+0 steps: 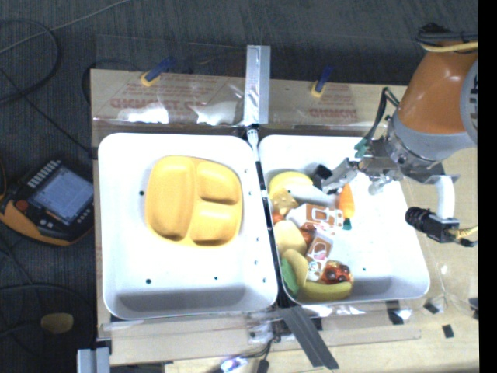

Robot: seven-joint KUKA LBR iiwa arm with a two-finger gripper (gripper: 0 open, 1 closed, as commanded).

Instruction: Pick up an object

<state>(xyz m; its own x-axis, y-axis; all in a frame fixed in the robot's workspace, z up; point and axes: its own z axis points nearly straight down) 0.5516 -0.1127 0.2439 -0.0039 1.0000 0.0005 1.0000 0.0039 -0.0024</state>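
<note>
Flanking white bins (116,231), wooden bench (109,92), dark carpet (46,53)

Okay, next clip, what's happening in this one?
A grey KUKA arm with an orange band reaches in from the right, its gripper low over the right bin, above a pile of toy food crowded against that bin's left side. An orange carrot-like piece lies just below the gripper, and a banana sits at the pile's near end. Nothing is visibly between the fingers, so no pick is confirmed. The left bin holds a yellow divided tray.
</note>
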